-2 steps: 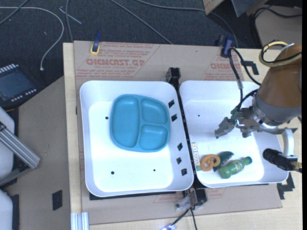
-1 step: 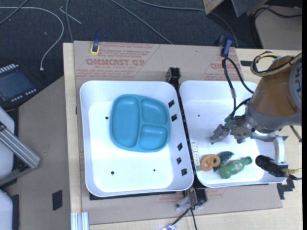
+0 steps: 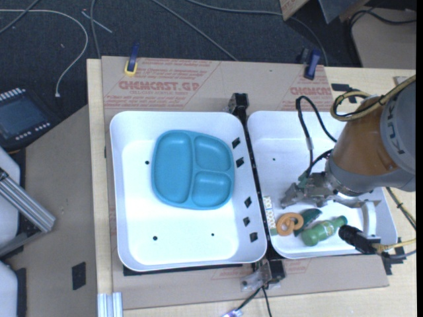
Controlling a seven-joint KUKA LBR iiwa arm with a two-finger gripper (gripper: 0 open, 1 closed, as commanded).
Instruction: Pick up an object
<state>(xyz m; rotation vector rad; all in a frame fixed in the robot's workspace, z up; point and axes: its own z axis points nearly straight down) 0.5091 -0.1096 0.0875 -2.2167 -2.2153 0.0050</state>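
Dark carpet strewn with grey cables surrounds a brown cardboard-topped bench (image 3: pixel 198 78), whose sheet carries red lettering that reads roughly "CHEMCAST GP", printed twice along the far edge and held by 2 blue clamps (image 3: pixel 132 63). On it sit 2 shallow white bins side by side. KUKA's grey arm (image 3: pixel 370 144), with its orange band, reaches into the right bin (image 3: pixel 277 137), and the pincer (image 3: pixel 305 189) hangs low over that bin's floor; whether its fingers are spread or pressed together cannot be told from this angle, and nothing is visibly caught between them. Just below the pincer, toward the near rim, lie a tan ring-shaped object (image 3: pixel 288 224) and, touching it on the side toward the arm, a green bottle (image 3: pixel 322 230) on its side, its label too small to read. Well to the pincer's left, across the black-clipped divider, a blue 3-compartment plate (image 3: pixel 193 169) rests flat in the left bin (image 3: pixel 132 230).
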